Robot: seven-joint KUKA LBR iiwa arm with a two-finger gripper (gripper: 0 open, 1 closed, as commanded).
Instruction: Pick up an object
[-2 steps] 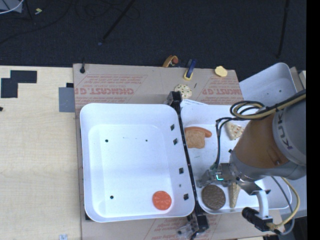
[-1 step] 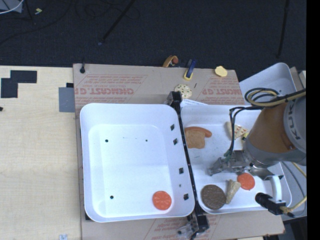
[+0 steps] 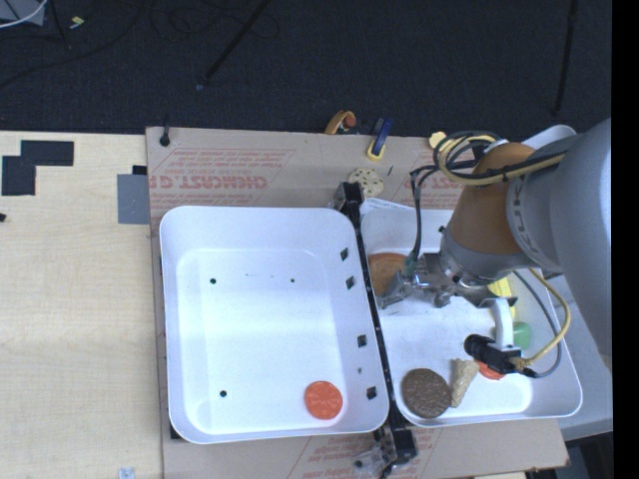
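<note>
the grey arm point(image 3: 559, 208) fills the right of the frame, reaching down into the right bin point(image 3: 559, 397). its gripper point(image 3: 414, 282) sits low at centre-right, just beside a brown rounded object point(image 3: 387, 265) against that bin's left wall; whether the claw is apart or together cannot be told here, nor whether it touches the object. the left bin point(image 3: 200, 267) carries an orange disc point(image 3: 323, 399) near its lower right corner. lower in the right bin lie a dark brown disc point(image 3: 426, 392), a tan cone-like piece point(image 3: 463, 379) just beside it, and a red and green cluster point(image 3: 504, 352). the brown object looks light, smooth and perhaps slippery; taking it across its widest middle seems safest, since the wall crowds one side.
</note>
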